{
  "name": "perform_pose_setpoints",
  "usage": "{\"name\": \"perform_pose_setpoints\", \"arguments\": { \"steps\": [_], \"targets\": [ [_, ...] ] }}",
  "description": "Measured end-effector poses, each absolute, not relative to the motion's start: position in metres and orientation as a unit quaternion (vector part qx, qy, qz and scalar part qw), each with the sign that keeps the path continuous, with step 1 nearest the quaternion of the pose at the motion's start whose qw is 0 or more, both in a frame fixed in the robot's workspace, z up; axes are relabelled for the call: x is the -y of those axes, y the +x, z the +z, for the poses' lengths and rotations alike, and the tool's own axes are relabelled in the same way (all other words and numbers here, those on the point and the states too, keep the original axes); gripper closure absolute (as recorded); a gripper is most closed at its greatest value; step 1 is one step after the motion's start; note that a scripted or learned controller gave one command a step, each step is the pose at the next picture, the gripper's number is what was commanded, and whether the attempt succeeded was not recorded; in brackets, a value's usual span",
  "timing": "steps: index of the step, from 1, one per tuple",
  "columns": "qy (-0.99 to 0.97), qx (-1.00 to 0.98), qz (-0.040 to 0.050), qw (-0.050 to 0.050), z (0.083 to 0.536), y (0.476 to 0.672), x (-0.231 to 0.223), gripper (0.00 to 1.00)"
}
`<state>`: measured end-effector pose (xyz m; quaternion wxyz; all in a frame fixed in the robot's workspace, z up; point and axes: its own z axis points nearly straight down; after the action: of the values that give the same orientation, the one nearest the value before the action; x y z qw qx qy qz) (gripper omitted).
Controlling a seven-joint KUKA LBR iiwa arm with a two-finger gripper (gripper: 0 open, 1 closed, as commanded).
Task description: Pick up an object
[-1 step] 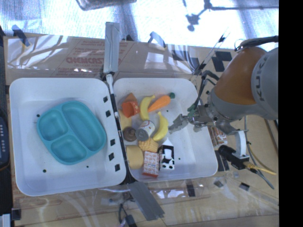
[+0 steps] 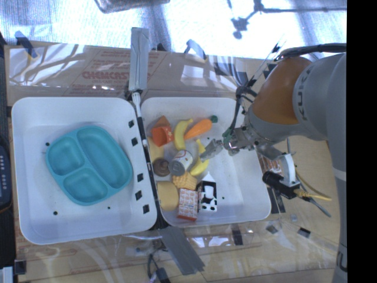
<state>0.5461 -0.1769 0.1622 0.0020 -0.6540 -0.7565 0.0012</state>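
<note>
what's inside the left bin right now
Inside the left bin lies one blue divided plate with three compartments and nothing in them. Whatever sits beneath the plate is covered.

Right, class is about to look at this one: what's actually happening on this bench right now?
A grey robot arm reaches in from the right over the right-hand bin, which holds a heap of toy food: a carrot, bananas, a small cow figure and more. Its gripper sits low among the pile, close to a banana, but nothing is visibly between its fingers yet. The left-hand bin holds a blue divided plate. The pick is not yet done.
</note>
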Motion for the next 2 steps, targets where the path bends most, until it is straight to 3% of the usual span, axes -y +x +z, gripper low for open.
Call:
{"name": "perform_pose_setpoints", "arguments": {
  "steps": [1, 2],
  "targets": [
    [-0.63, 0.776, 0.0001, 0.0, 0.0907, 0.5714, 0.166, 0.0],
    [-0.629, 0.777, 0.0011, 0.001, 0.0985, 0.5715, 0.1669, 1.0]
  ]
}}
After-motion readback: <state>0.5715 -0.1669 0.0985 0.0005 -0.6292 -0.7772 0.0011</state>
